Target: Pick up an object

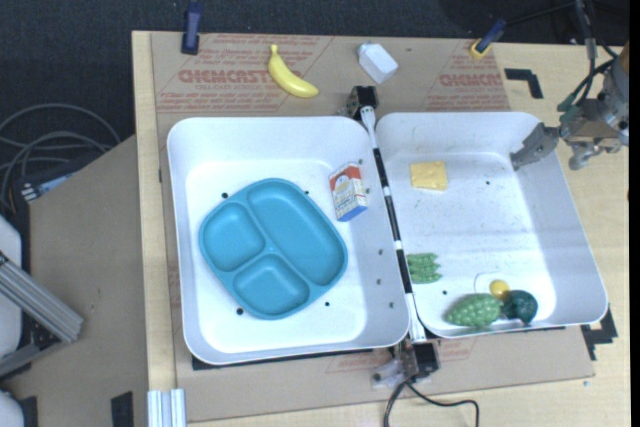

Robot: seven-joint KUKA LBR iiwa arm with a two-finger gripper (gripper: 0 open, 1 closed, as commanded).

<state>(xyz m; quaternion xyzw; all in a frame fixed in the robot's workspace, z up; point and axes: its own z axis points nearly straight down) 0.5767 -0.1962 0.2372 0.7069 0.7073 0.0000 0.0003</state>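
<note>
Camera view: the grey two-finger gripper (560,143) is seen at the right bin's far right rim, with nothing held.

Whether the fingers are spread or pressed together cannot be told. In the right shallow white bin (560,245) a flat yellow square piece (430,176) is placed near the far side, a green pea pod (423,266) by the left wall, and a green bunch of grapes (473,311), a small yellow item (498,289) and a dark teal round object (521,306) near the front. In the left white bin (200,155) a blue divided plastic tray (272,247) and a small milk carton (348,191) are found. A yellow toy banana (290,75) and a white block (378,62) are left on the counter (160,105) behind.
</note>
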